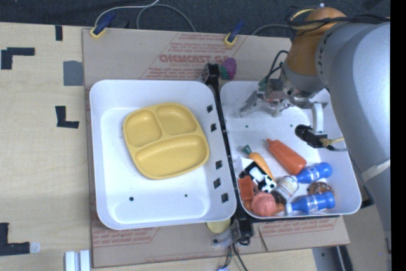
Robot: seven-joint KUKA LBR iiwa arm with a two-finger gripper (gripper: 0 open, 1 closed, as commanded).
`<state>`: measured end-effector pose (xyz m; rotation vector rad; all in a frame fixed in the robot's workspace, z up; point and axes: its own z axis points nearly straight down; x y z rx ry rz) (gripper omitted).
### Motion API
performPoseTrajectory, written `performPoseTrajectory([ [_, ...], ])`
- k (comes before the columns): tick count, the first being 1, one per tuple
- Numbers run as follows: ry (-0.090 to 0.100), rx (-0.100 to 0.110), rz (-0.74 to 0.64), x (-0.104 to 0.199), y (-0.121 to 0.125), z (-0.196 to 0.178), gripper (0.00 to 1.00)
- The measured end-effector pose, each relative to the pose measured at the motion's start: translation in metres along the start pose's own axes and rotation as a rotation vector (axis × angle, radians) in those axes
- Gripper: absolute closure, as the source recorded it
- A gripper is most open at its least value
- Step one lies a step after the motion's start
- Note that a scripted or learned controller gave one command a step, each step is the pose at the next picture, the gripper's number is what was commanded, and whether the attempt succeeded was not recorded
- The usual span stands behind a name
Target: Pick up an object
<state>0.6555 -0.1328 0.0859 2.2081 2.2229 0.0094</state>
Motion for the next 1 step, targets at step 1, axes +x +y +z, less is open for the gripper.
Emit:
performPoseTrajectory([
  [1,-0.001,0.004,0.007,-0.0041,-0.0717,-0.0023,0.00],
])
